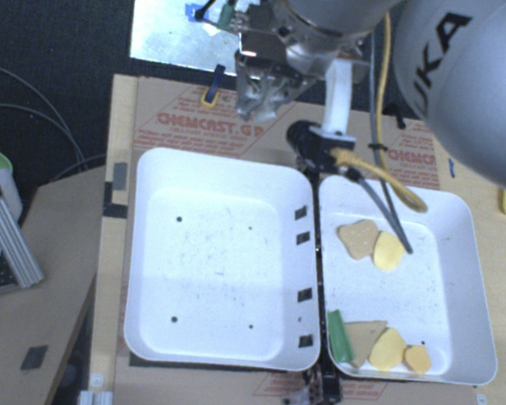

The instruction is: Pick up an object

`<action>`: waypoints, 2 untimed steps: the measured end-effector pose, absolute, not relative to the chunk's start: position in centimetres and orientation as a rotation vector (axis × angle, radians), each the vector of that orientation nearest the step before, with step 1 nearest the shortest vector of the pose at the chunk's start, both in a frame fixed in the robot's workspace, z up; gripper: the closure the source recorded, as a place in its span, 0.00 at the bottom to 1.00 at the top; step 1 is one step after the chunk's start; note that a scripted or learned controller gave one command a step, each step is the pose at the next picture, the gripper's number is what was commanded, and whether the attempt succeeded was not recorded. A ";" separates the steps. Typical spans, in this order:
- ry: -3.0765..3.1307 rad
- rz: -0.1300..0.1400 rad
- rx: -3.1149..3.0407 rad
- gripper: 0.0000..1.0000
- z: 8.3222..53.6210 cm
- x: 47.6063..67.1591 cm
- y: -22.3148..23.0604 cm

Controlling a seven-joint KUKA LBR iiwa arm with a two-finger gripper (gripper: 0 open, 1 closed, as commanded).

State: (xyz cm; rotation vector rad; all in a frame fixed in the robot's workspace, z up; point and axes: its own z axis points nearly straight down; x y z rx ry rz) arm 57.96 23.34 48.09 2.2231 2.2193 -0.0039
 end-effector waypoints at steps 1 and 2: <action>2.227 0.007 2.212 1.00 49.7 57.7 23.4; 2.232 0.010 2.206 1.00 50.8 57.8 23.5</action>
